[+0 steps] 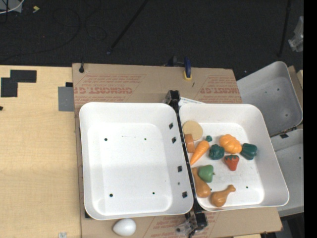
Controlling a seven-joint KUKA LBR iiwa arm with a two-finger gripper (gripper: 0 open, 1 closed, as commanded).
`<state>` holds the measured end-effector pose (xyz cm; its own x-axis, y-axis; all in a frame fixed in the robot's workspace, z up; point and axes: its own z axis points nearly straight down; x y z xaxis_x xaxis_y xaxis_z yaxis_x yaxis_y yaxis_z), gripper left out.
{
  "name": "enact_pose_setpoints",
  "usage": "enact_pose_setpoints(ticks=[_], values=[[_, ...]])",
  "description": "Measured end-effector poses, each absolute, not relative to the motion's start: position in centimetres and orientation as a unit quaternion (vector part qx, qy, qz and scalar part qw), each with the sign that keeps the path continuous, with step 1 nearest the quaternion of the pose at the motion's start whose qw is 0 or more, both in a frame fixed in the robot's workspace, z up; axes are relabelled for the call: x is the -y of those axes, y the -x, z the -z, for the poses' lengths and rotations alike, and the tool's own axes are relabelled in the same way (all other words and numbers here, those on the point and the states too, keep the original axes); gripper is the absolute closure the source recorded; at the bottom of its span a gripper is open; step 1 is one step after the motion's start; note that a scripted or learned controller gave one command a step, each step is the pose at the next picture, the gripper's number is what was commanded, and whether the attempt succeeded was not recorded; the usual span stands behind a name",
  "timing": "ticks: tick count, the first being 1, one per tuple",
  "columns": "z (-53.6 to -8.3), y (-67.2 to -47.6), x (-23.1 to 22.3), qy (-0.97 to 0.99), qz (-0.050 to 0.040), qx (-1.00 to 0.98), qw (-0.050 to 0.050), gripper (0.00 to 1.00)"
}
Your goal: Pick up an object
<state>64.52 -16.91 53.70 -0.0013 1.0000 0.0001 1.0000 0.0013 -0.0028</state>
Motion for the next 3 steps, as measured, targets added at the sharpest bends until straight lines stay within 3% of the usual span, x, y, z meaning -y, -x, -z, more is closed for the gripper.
enact_pose_setpoints(ticks=[1, 2, 3], values=[[-49.5, -64.5, 21.6, 0.708, -0.0037, 0.706, 0.004, 1.0], [-53.4, -64.5, 21.3, 0.706, -0.0011, 0.708, 0.001, 1.0], [-53.5, -64.5, 20.9, 0.707, -0.0015, 0.708, 0.002, 1.0]])
